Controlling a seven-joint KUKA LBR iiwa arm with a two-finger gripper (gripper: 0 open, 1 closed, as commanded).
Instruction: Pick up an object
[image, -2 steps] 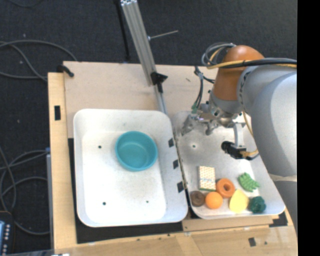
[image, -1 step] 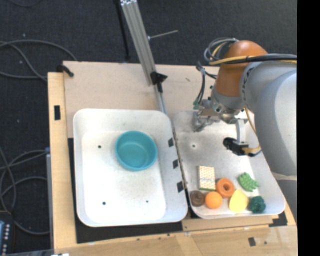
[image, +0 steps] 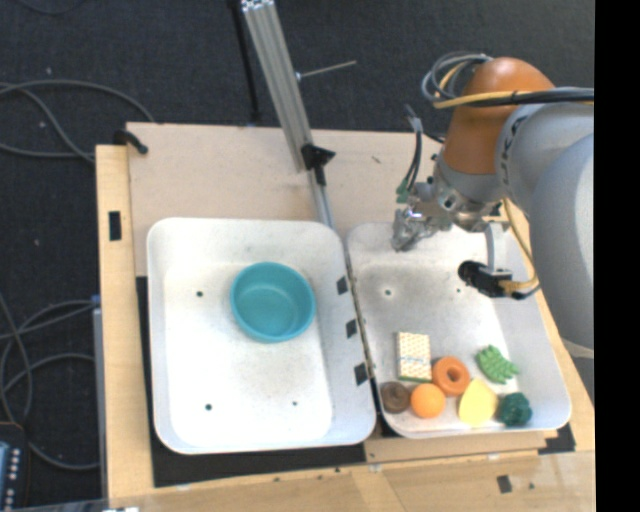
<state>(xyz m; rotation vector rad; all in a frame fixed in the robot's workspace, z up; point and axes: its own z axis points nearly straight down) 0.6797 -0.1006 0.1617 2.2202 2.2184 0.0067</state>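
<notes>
Lying well below hand (image: 408, 232): orange ball (image: 428, 401).

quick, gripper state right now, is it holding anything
two-finger gripper: over the far edge of the right white bin, nothing visibly held; open or shut cannot be told.

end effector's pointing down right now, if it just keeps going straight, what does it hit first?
Most likely bare floor of the right bin, near its far rim. The end effector hangs over that corner, and the waffle cracker, orange ring and other items sit at the near end. Height is unclear from this slant.
</notes>
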